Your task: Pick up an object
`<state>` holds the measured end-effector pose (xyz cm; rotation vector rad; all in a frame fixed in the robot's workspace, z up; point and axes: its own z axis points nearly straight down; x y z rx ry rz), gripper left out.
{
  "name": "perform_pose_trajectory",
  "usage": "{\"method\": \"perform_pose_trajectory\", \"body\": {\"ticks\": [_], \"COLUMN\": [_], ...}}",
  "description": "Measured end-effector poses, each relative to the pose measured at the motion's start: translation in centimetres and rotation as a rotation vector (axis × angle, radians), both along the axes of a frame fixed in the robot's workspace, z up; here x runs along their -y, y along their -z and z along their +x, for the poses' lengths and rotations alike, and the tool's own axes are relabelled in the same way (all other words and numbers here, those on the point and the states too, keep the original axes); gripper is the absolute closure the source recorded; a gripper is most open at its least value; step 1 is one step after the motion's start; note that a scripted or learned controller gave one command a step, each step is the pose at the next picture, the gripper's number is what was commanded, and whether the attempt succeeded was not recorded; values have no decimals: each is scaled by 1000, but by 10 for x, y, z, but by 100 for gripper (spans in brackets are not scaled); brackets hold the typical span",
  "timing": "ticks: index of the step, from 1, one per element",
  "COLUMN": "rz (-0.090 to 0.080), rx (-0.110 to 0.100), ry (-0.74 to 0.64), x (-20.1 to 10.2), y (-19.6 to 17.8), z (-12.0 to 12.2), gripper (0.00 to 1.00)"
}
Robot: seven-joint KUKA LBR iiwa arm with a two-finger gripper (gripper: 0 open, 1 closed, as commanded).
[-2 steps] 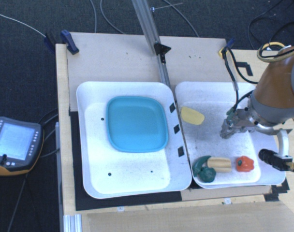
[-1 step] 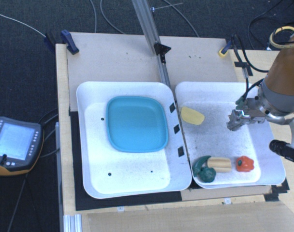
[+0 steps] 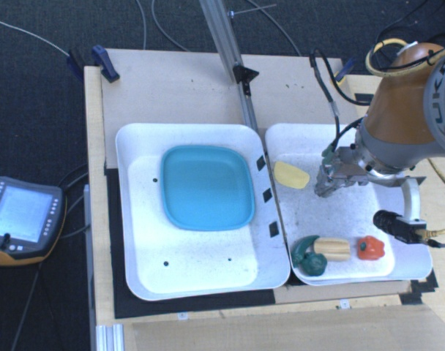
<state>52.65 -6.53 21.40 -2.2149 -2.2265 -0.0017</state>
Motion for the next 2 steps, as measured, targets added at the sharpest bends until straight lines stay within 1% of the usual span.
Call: {"method": "perform_pose_trajectory", "body": {"ticks": [1, 2], "rz": [0, 0], "rx": [1, 1], "ry": [1, 0], "x": [-43, -95], "y": [-5, -20], "z": [2, 4], "gripper": [100, 100]}}
